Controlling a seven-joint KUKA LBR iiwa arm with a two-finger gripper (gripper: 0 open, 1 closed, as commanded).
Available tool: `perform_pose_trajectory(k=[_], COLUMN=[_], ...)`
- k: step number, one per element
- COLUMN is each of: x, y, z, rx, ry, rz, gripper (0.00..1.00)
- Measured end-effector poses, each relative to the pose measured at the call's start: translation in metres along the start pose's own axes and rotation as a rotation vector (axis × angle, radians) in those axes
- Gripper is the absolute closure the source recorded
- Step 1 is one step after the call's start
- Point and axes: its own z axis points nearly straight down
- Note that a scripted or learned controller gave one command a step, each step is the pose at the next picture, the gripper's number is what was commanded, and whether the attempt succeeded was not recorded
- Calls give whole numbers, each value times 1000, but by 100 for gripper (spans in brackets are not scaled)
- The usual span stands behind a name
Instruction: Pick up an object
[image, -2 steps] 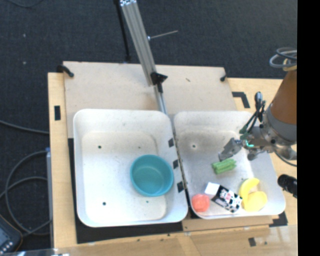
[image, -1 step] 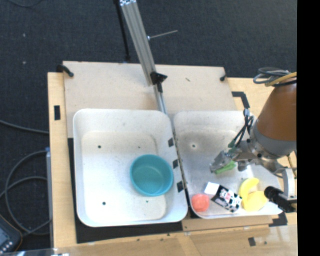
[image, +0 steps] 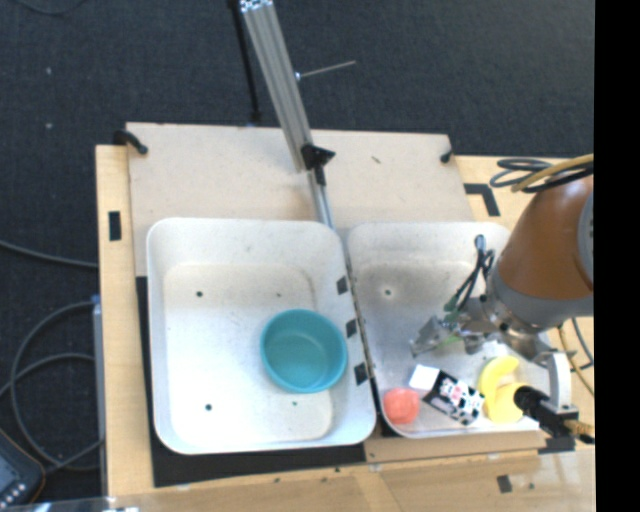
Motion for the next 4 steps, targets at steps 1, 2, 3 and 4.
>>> perform_pose_trajectory(k=[1,2,3,4], x=[3,3,-8,-10], y=[8,10,12,15], z=[57,43,-16,-59], rx=[1,-8,-11,-11], ry=[0,2,-1,-1], rz=[1,4,-1,-4], gripper=[0,100,100,100])
